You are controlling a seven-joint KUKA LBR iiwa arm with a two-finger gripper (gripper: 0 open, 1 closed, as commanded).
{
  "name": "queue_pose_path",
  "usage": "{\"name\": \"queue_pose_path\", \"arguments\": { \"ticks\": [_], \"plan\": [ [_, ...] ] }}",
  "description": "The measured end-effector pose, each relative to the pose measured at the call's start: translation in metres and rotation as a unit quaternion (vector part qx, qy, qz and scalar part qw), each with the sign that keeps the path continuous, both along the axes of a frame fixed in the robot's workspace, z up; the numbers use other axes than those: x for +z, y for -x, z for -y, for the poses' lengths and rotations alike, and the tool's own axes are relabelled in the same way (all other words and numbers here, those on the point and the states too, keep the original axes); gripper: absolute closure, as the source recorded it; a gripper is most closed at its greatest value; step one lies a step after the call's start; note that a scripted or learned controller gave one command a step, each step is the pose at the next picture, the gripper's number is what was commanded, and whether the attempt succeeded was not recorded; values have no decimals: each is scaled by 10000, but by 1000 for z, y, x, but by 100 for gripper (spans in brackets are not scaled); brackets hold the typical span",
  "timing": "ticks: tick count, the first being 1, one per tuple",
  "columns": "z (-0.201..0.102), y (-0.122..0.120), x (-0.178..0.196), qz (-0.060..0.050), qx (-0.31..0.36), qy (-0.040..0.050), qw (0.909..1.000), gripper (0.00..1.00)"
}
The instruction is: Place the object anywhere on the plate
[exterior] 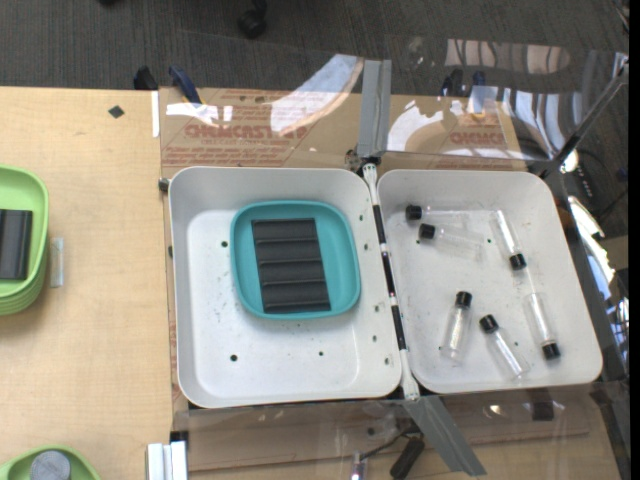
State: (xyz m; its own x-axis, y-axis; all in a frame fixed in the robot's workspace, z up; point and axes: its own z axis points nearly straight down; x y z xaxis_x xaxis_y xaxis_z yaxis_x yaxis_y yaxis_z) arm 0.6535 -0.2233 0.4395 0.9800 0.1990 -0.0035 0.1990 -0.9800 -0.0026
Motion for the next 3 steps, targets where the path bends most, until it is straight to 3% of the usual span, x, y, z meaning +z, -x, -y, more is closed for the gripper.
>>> {"name": "queue_pose_path", "arguments": {
  "ticks": [3],
  "plan": [
    [0, 0, 0, 1, -5, 1, 10000, 0]
  ]
}}
